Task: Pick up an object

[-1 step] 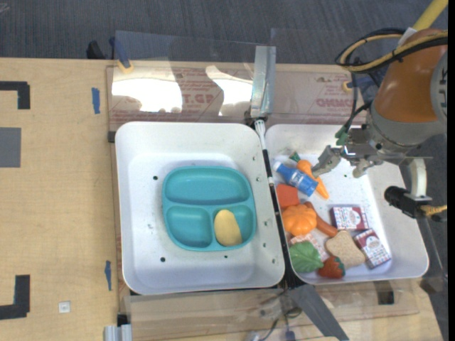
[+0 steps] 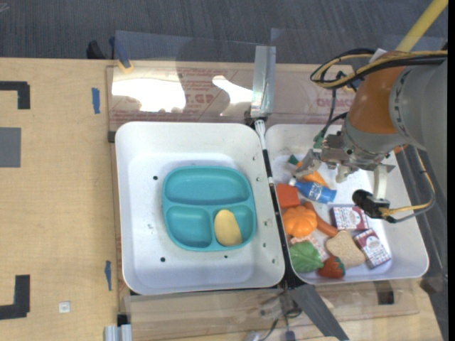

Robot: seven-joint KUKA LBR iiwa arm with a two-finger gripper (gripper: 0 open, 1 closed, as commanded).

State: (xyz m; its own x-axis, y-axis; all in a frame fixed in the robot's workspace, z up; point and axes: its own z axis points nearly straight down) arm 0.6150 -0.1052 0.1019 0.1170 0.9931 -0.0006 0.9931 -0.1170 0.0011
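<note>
The fingers (image 2: pixel 334 170) hang low over the back part of the right bin (image 2: pixel 416 258), but the wrist block hides how far apart they stand, so I cannot tell their state, and nothing is visibly caught between them. Just beneath and to the left of them lies a small blue bottle with an orange cap (image 2: pixel 314 187), tilted on its side. Beside it, nearer the divider, sits an orange block (image 2: pixel 286 195), and in front of that a toy pumpkin (image 2: pixel 300 220). Two small red-and-white cartons lie to the right, one (image 2: pixel 348 217) just beside the pumpkin and another (image 2: pixel 372 248) nearer the bin's front corner. A slice of toy bread (image 2: pixel 344 246) rests between them, with a green leafy piece (image 2: pixel 305 256) and a strawberry (image 2: pixel 331 267) at the front edge.

Above the fingers rises the grey arm with its orange band (image 2: pixel 372 101), cables looping around it.

The left bin (image 2: pixel 135 155) holds a teal divided plate (image 2: pixel 202 194), and a yellow lemon-like fruit (image 2: pixel 227 227) lies in its front right compartment. Both bins stand on the wooden bench (image 2: pixel 53 190).
</note>
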